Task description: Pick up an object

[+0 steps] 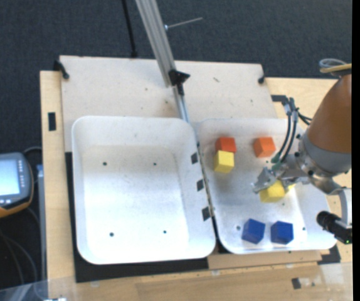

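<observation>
My gripper (273, 179) hangs over the right white bin (230, 243), reaching in from the right under the grey arm with the orange band (333, 121). A yellow cube (272, 194) lies directly under it, partly covered by the gripper's body and touching it or nearly so. I cannot see whether the cube is gripped. Other cubes lie in the same bin: an orange one (226, 144) with a second yellow one (224, 161) just below it, another orange one (264, 146), and two blue ones (253, 230) (281, 232) near the front wall.
The left white bin (79, 168) lies beside the right one, its rim touching it in the middle. A slanted aluminium bar (158, 39) rises from the back of the bench. A small screen device (1, 180) sits at far left, off the bench.
</observation>
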`<state>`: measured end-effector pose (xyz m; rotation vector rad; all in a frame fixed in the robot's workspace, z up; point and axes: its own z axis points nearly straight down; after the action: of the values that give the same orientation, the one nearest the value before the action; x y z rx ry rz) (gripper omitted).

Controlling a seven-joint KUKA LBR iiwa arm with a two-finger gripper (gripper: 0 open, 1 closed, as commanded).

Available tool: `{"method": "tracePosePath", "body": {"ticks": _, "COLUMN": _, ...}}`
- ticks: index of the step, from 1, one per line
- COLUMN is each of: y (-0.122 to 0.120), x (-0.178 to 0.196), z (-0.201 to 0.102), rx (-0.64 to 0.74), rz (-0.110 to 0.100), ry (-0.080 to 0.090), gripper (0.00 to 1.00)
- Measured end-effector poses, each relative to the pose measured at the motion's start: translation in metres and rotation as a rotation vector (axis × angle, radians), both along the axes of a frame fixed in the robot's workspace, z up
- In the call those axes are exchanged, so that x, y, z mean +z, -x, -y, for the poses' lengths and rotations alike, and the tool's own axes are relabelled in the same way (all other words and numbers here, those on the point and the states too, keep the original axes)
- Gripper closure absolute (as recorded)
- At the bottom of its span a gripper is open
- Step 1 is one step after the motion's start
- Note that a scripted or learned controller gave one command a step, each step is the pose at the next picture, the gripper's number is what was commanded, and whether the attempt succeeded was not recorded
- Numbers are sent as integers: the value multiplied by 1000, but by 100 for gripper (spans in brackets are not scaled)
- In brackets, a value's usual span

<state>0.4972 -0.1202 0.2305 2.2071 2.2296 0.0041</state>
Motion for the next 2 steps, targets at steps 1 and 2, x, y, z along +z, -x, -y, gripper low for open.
{"method": "tracePosePath", "body": {"ticks": 1, "y": -57, "x": -32, "z": -84, "rx": 0, "rz": -4, "ry": -2, "gripper": 100}}
{"method": "tracePosePath", "body": {"ticks": 2, "y": -56, "x": -30, "z": -78, "rx": -6, "rz": -5, "ry": 0, "gripper": 0}}
